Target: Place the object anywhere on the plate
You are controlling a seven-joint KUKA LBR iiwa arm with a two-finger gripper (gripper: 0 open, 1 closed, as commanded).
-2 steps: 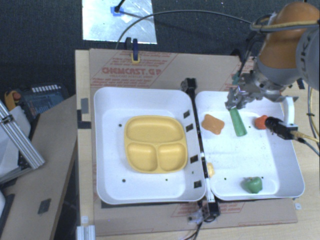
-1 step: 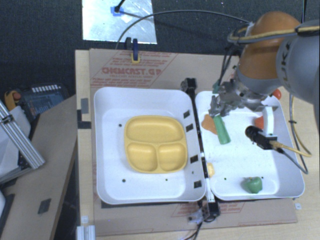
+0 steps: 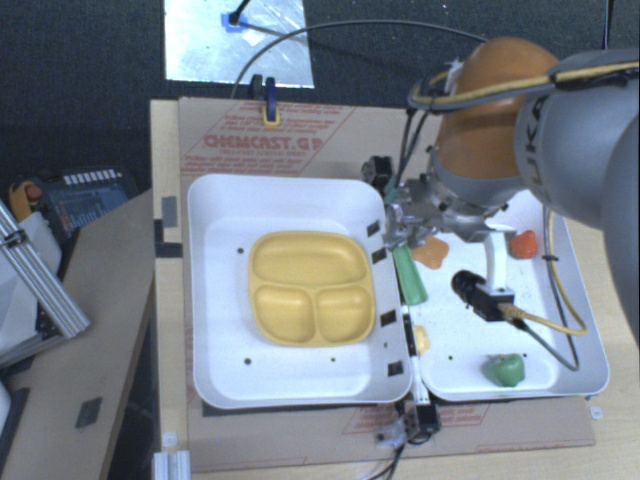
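The end effector (image 3: 402, 226) hangs low over the far left corner of the right bin (image 3: 455, 368), close to the wall that it shares with the left bin (image 3: 215, 268). Whether it is released or clenched cannot be told from this angle, as the wrist and the grey arm (image 3: 590, 138) cover it from above.

A green stick (image 3: 409, 276) lies just on the near side of the end effector, along the right bin's left wall. Its far end reaches up to the end effector, but I cannot tell whether the two touch. An orange piece (image 3: 433, 254) sits just beside the stick on its right.

Farther right in the same bin is a red piece (image 3: 523, 243), near the far wall. A green lump (image 3: 505, 369) lies near the bin's front edge, and a small yellow piece (image 3: 421, 340) rests against the left wall, nearer the front than the stick.

The yellow plate (image 3: 308, 288) lies flat in the middle of the left bin, with one wide compartment on the far side and two smaller ones on the near side. The stick is in the other bin from the plate, with the shared wall between them. Both bins rest on a brown sheet on the table (image 3: 290, 143).
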